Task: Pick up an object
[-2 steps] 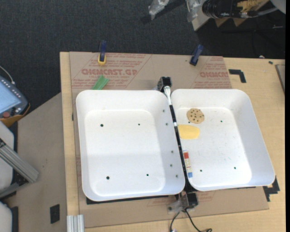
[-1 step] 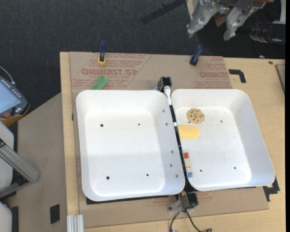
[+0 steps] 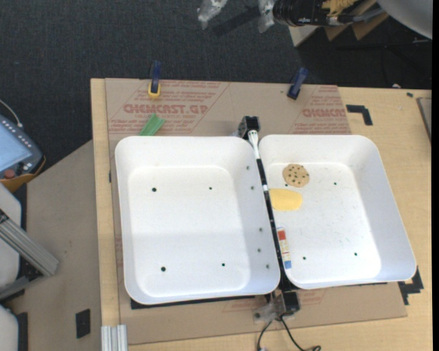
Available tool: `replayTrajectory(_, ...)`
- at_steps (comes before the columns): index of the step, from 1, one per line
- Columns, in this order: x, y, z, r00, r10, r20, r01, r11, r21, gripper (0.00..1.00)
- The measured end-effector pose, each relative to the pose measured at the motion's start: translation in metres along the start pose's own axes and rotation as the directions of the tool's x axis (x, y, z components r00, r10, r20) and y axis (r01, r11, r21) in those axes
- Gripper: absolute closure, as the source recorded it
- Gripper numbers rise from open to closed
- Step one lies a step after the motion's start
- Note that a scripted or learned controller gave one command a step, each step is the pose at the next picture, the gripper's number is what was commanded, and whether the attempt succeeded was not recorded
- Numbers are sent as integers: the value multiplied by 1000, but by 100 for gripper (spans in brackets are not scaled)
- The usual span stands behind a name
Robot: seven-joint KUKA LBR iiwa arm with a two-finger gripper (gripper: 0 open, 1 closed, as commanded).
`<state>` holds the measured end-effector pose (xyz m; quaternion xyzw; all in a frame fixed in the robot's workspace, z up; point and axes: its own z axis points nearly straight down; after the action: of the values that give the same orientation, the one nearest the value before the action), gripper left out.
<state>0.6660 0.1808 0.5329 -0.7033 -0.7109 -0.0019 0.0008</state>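
- Inside the right-hand shallow white plastic bin, near its left wall, lie a round tan chocolate-chip cookie and, just below it, a pale yellow oval piece.
- Against that same left wall, lower down, lies a small white, red and blue stick-shaped item.
- Left-hand shallow white bin adjoins it.
- Gripper's state: cannot tell.

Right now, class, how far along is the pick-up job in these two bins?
Nothing looks done yet. The cookie, the yellow piece and the small marker-like item all lie in the right bin. The end effector sits high at the top of the view, carrying nothing visible. The whole pick is left.
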Motion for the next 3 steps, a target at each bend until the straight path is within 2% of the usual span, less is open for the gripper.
replayTrajectory(1, -77, -36, -4, 1000, 18, 6, -18, 1000, 3, 0)
replayTrajectory(2, 52, 0, 0, 1000, -1, 0, 1, 1000, 1, 0)
replayTrajectory(3, 45, 1, -13, 1000, 8, 1, -8, 1000, -7, 100)
